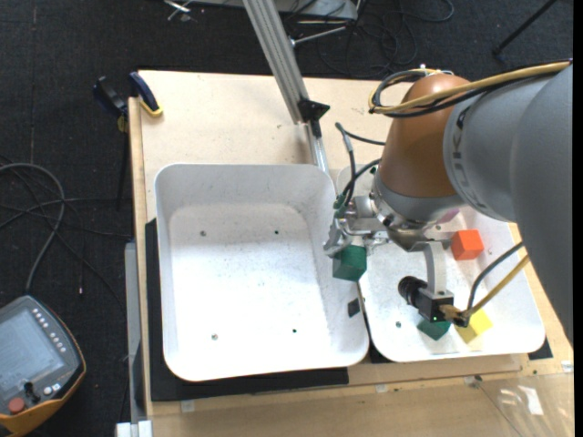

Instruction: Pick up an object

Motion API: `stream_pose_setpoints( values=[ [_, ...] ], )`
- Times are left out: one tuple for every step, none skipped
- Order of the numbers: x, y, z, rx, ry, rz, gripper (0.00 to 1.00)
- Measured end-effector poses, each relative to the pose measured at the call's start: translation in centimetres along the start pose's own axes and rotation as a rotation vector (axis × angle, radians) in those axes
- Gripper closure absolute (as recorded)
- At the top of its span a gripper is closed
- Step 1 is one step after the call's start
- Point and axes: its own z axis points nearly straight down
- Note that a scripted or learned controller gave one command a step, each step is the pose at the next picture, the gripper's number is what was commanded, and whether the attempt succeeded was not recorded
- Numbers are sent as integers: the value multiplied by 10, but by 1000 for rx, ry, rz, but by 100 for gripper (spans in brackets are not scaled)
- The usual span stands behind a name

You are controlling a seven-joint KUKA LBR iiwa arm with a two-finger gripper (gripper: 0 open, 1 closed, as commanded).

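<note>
Fig. Pick-up, lift stage. The gripper (346, 247) stands over the seam btwn the two bins. Its jaws are narrowed onto the top of the dark green cube (350, 265), which hangs just below them and looks held, not resting. Judged: grasp made. Next move calls for a straight rise w/ steady grip, since the cube is caught high up and could slip or twist.

Materials, near to far:
- Right white shallow bin (393, 340): smooth moulded plastic, rounded corners. At its near edge lie a small yellow block (475, 326) and a small green block (434, 329), close together, both matt w/ hard edges.
- Small black flat piece (353, 308), on the rims where the bins meet. Material unclear.
- Left white shallow bin (246, 271): same plastic, floor faintly speckled.
- Orange cube (466, 244), farther back in the right bin, beside the grey arm (519, 153). Crisp faces.
- Pale wooden bench (228, 107): flat, bare at far side.
</note>
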Motion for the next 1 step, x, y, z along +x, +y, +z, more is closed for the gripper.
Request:
stream_pose_setpoints(
  values=[
    [36, -3, -68, -10, -1, 2, 100]
  ],
)
